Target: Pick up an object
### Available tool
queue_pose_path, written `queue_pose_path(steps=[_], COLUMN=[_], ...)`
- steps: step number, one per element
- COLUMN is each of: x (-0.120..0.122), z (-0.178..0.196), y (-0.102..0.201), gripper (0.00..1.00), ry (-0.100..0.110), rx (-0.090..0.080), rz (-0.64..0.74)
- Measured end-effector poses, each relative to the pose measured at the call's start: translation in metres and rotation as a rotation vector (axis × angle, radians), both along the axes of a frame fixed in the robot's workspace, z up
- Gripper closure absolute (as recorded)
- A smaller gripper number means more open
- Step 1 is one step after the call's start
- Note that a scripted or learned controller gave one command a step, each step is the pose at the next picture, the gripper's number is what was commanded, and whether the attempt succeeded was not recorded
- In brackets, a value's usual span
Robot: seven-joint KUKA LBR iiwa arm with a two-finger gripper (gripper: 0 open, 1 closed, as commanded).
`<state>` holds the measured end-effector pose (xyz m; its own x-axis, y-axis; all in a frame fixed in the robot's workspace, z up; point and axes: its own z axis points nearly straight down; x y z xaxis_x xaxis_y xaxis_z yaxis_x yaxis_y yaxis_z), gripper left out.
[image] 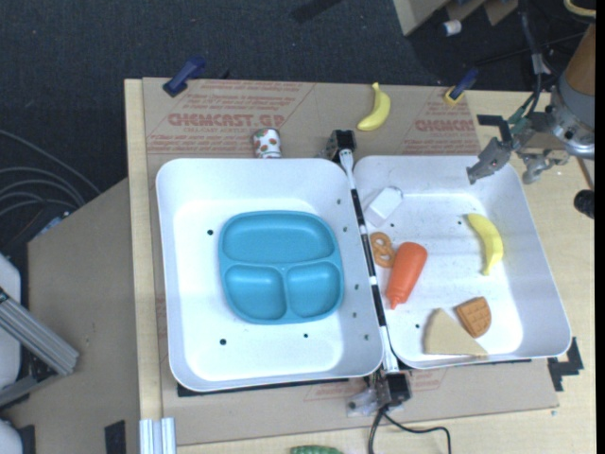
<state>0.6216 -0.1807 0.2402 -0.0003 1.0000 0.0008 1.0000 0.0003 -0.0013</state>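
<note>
Right bin, white and shallow: a yellow banana lies near its right wall, curved, smooth-skinned. Left of it an orange carrot, tapered, tip pointing down-left, touching a small pretzel by the divider. A flat white block sits above those, near the top-left corner. At the bottom edge, a pale beige wedge with a brown ridged bread piece just beside it on its upper right.

Gripper hangs over the top-right corner of the right bin, metal grey, nothing between the jaws; cannot tell whether they stand apart or together. Banana is the nearest item below it, apart from it, nothing lying across it.

Left bin: a blue plate, three compartments, rounded corners, matte plastic, sitting centred.

Outside the bins on the desk: a second banana above the divider, a small speckled cup-like object near the left bin's top edge, blue clamps at the board's upper corners. Board is tan with red printed lettering. Floor around is dark carpet; grey cables trail at left
</note>
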Motion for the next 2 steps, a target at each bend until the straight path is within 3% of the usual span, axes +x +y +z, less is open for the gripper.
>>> queue_pose_path(steps=[1, 2], x=[0.019, 0.045], z=[-0.135, -0.155], y=[-0.015, -0.026], gripper=[0.0, 0.0], ry=[0.002, 0.003], rx=[0.001, 0.005], rz=[-0.001, 0.003])
